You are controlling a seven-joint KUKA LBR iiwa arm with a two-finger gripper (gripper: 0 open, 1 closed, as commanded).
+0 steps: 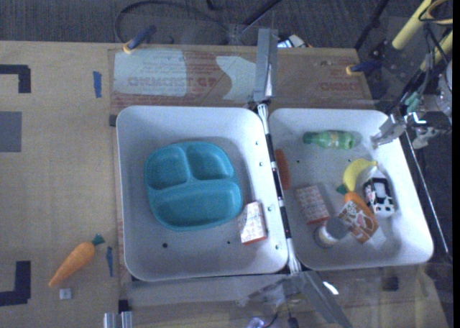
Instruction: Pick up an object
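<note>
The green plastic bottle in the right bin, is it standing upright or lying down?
Lying down. The green plastic bottle shows its full length sideways on the floor of the right white bin, near the far wall.

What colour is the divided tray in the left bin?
Teal blue, seen in the camera view: the divided tray.

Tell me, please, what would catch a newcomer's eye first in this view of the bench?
Probably the teal divided plate lying in the left bin, with a small carton beside it. Next, the clutter in the right bin: a green bottle and a banana. A toy carrot lies outside on the bench.
</note>
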